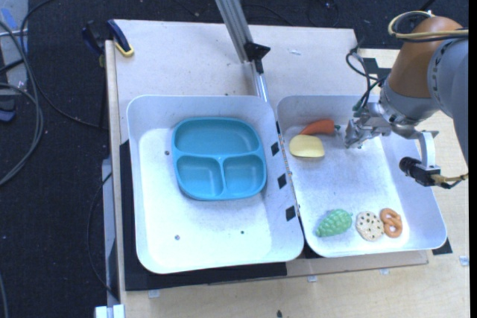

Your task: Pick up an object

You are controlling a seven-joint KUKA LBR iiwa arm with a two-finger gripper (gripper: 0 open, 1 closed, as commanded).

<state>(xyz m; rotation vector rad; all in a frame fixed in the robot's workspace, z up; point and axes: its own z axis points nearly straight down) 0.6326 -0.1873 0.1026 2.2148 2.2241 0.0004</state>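
The pincer (356,136) is hanging low in the right bin (417,194), just right of the carrot (320,127); whether it is wide or narrow I cannot tell. The yellow lemon-like piece (306,147) is lying just below the carrot. This looks like the approach step, nothing being gripped yet. Next, the pincer is needing to shift left over the carrot, then descend.

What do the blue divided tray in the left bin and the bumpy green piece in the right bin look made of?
Blue divided tray: probably moulded plastic, smooth with a soft sheen and rounded compartment edges. Bumpy green piece: likely plastic or rubber toy food, with a knobbly, duller surface; too small to be sure.
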